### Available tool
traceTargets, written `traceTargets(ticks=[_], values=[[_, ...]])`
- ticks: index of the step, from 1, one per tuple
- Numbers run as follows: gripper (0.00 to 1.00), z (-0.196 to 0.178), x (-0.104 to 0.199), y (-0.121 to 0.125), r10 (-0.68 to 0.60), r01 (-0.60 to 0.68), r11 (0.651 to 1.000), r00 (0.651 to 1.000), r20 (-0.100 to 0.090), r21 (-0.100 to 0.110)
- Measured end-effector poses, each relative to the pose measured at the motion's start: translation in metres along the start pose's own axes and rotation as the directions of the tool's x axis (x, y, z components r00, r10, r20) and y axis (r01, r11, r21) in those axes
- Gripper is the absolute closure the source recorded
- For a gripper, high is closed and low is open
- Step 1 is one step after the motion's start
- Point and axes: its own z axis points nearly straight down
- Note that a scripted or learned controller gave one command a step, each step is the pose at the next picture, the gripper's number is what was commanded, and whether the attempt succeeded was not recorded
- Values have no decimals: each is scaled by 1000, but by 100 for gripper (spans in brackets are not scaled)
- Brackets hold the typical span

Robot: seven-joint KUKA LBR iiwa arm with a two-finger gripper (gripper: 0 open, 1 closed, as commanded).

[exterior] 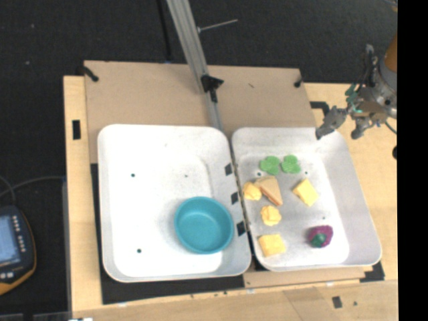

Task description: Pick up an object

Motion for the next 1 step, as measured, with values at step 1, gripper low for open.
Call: traceTargets(ticks=[1], values=[[0, 0, 0, 0, 0, 0, 1000, 1000, 1, 0]])
